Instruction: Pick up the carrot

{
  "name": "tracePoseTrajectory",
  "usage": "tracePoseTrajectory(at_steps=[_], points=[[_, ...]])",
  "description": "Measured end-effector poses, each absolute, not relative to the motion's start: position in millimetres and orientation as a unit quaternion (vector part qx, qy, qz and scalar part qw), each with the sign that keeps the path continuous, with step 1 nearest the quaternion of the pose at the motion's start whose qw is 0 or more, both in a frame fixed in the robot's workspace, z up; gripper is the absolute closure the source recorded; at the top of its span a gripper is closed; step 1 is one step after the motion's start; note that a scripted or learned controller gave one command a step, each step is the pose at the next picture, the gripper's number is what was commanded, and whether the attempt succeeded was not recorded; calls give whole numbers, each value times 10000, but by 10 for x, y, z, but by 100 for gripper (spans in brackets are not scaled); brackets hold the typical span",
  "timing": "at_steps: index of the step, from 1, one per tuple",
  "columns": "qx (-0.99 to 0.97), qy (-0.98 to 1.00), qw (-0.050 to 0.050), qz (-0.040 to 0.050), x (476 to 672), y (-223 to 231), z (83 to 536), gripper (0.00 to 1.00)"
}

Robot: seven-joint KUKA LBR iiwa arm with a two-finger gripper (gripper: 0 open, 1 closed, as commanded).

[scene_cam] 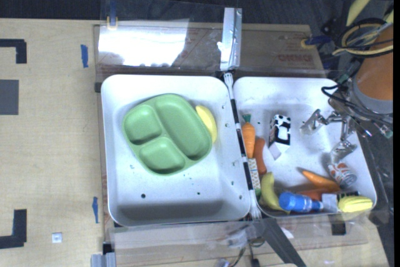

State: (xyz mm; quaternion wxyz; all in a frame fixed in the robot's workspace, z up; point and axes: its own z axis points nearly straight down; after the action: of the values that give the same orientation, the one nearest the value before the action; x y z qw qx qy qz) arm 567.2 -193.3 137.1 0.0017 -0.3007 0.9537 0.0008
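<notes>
Metal two-finger gripper (325, 125) hangs above the right white bin (300, 89), jaws state unclear, likely lining up on the orange carrot (249, 137) near the divider.

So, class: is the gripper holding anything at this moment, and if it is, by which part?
Nothing is held. The gripper hangs over bare floor of the right bin, nothing between its fingers. One carrot lies by the divider, another near the front.
</notes>
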Motion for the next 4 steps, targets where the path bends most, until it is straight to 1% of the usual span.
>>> tracePoseTrajectory(at_steps=[1,2,3,4], points=[[-3499,9368,13,7,5267,-1718,1656,0],[-5608,8279,9,12,4875,-1780,1644,0],[-5955,8034,27,-1,5254,-2011,2120,0],[-6918,7221,19,-1,5085,-1929,1312,0]])
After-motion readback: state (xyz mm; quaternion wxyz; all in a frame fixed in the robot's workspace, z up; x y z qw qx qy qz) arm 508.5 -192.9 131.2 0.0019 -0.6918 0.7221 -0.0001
